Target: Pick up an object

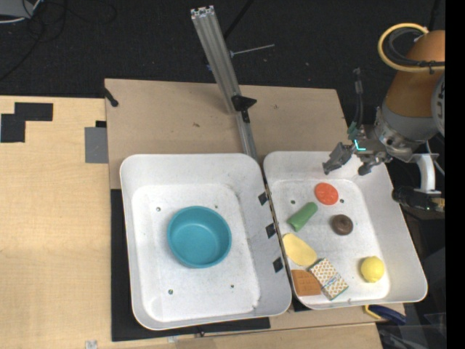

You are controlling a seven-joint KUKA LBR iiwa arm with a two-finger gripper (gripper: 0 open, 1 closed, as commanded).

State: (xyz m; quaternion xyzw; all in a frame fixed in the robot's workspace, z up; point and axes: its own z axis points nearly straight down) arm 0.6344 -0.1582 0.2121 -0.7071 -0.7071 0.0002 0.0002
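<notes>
Gripper (354, 161) hung over far edge of right bin (407, 267), fingers spread, nothing btwn them. Below it in that bin: red disc (326, 193), green cylinder (302, 215), brown ring (341, 225), yellow ball (371, 269), patterned block (328, 278). Left bin (138, 195) had a teal bowl (200, 236).

Materials and finish on the bench

The 2 bins, left (138, 187) and right (385, 217), look like smooth white plastic with a soft shine. The blue bowl (200, 236) seems matt plastic. The bench top (51, 217) looks like pale wood, matt. The far post (218, 57) is ribbed grey metal. The yellow ball (372, 269) is slightly glossy.
</notes>
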